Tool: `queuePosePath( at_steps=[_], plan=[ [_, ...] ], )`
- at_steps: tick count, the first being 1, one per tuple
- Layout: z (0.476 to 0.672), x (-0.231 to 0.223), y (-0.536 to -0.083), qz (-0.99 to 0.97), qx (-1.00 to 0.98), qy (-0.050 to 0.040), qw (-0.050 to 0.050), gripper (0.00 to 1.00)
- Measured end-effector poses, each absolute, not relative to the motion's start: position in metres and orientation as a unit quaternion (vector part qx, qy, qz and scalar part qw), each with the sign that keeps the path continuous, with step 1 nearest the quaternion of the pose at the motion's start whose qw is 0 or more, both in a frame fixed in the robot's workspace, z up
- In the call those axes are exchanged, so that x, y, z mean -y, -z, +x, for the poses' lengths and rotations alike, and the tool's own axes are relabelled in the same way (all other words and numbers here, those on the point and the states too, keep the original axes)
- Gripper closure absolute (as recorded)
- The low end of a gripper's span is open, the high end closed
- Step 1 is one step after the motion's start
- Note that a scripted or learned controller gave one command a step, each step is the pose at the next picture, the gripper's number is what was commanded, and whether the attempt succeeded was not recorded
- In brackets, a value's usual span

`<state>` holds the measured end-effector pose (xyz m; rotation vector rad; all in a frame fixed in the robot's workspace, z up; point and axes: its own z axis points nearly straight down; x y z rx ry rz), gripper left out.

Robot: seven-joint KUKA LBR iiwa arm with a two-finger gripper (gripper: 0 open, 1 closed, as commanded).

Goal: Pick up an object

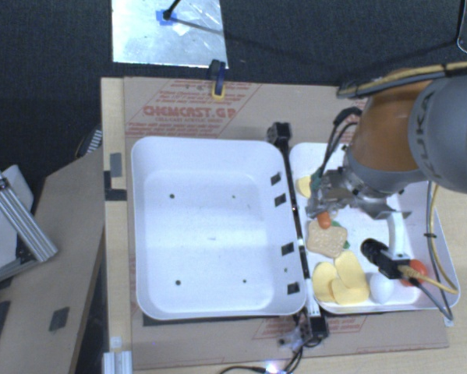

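My gripper hangs low over the left part of the right bin, under the grey wrist with its orange band. Just below it lies a small orange-red piece, and below that a tan square slice like toast. A yellow piece lies to the gripper's left by the bin wall. Several yellow slices sit at the bin's near end, with a white egg shape beside them. A small red-orange thing peeks out further right. The arm hides the far part of this bin.
The left bin stands next to the right one, the two joined by a black clipped divider. Both rest on a cardboard sheet. A foil-like sheet lies beyond the bench.
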<state>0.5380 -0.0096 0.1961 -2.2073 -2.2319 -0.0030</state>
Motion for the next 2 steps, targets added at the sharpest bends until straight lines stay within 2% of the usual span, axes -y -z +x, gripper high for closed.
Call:
queuePosePath(
  at_steps=[1, 2],
  plan=[
    [0.555, -0.031, -0.407, -0.704, 0.71, 0.0069, -0.005, 1.0],
    [0.546, -0.056, -0.315, -0.705, 0.709, -0.0019, 0.002, 1.0]
  ],
)
